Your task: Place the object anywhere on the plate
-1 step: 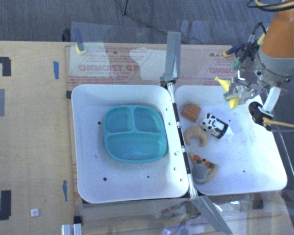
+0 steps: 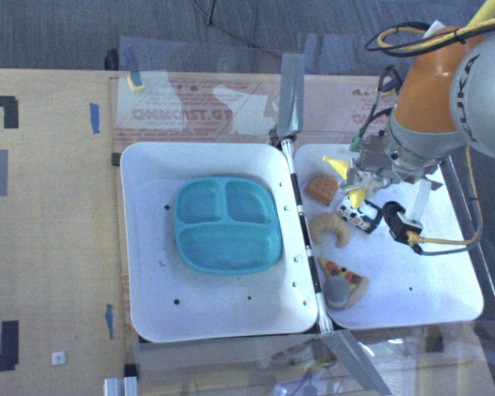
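Nearest to us, in the right bin [image 2: 445, 299], we see a toy pizza slice [image 2: 346, 284] lying close to the wall shared with the left bin [image 2: 148, 304]. Just beyond it lies a tan croissant [image 2: 332, 228], and beside that a small black-and-white thing [image 2: 356, 216] that is too small for us to name.

At about the same depth, the blue plate [image 2: 227, 236] sits flat in the middle of the left bin, its three compartments facing up. All the toy food lies across the shared wall from the plate, in the right bin.

Farther back in the right bin we find a brown waffle square [image 2: 321, 189] and, beyond it, a yellow piece [image 2: 337, 165]. The arm [image 2: 433, 89] reaches down over this far corner. Its fingers [image 2: 356, 190] are low among these things, close to a second bit of yellow, and we cannot tell how wide they stand or whether they hold anything.

Both bins rest on the wooden table [image 2: 49, 221].
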Controlling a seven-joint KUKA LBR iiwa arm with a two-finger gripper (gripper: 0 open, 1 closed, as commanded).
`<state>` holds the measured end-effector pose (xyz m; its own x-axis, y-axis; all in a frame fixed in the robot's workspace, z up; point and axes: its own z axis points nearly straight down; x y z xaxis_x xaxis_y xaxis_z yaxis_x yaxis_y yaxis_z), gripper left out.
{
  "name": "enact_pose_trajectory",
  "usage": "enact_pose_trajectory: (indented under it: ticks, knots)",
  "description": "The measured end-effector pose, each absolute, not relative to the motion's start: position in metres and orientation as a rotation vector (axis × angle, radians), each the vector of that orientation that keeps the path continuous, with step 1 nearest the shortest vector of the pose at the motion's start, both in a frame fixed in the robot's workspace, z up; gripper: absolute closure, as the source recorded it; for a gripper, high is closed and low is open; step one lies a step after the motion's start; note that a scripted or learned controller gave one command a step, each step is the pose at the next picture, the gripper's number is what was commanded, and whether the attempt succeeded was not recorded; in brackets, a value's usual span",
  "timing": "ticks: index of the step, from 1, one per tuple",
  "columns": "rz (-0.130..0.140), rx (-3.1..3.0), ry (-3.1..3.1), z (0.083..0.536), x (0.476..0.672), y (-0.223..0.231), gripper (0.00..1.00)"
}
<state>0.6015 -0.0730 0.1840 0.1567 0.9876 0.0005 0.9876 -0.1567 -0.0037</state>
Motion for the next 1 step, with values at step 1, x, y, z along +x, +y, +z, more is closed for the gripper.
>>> enact_pose_trajectory:
  ticks: [1]
  knots:
    - [0.002, -2.295, -2.141, 0.1843, 0.5822, 0.0076, 1.00]
